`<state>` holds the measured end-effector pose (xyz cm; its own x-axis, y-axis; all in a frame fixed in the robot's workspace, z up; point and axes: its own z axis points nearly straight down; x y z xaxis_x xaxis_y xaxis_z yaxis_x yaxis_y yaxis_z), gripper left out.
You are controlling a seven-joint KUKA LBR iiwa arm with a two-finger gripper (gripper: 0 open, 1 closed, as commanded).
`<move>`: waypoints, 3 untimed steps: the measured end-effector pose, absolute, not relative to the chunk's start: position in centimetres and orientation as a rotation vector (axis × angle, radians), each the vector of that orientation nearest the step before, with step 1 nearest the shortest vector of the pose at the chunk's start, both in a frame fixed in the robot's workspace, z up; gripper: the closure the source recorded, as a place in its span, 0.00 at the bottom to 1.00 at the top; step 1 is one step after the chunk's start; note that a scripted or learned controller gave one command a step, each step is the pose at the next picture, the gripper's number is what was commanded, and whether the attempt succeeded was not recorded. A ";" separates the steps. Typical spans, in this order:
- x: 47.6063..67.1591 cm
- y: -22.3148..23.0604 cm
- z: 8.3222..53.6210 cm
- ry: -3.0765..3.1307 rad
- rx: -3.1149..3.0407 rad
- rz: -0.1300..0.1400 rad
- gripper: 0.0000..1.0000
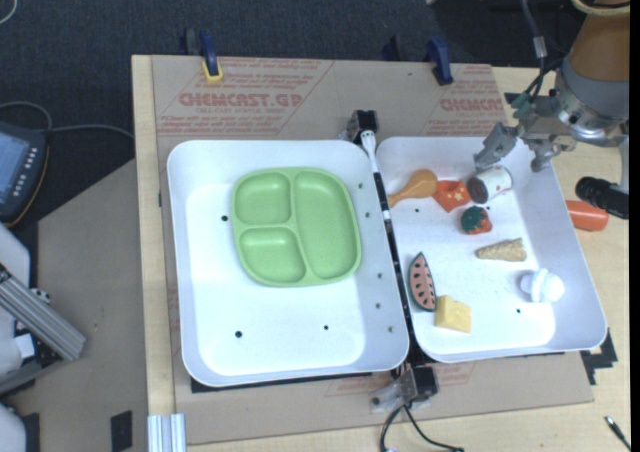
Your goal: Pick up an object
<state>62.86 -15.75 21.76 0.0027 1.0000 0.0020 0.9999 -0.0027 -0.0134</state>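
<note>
We read the scene biggest first. The bench (150, 240) carries two white bins side by side, presumably butted together so a pick from one can be dropped in the other.

Left bin (200, 340): just the green divided plate (297, 226), lying flat near the middle. Likely a drop target, not a pick candidate; too wide for two fingers.

Right bin (575, 320): all the small stuff, spread loosely so most pieces have free space around them. That's where the task's object is, whichever one gets chosen.

The arm (600, 50) comes in from the right and hangs over the right bin's upper right corner. The gripper (520, 148) sits above the top cluster, fingers spread, nothing between them. So we call it released, not grasping.

Items, large to small:
- watermelon slice (422, 281), lower left of the bin, close to the divider wall, awkward approach.
- drumstick-shaped piece (413, 186), upper left, touching or just beside the orange-red piece (451, 195).
- cheese wedge (453, 315), just beside the watermelon tip.
- tan wedge (502, 251), mid bin, clear on all sides.
- white piece (543, 286), lower right, also clear.
- grey cylinder (489, 184), just below the left finger, nearest to the gripper.
- small red and green piece (475, 221), just under the cylinder.

Our guess: the cylinder is the target, given the hover position. Risk: it's round, with neighbours close, so it could roll or get nudged on closing.

An orange item (588, 215) lies outside the bin, at its right edge.
</note>
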 end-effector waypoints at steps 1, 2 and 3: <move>63.1 -15.7 22.6 -2.222 -2.222 0.000 0.00; 63.0 -15.3 16.3 -2.218 -2.217 0.005 0.00; 62.2 -15.6 11.6 -2.217 -2.218 0.006 0.00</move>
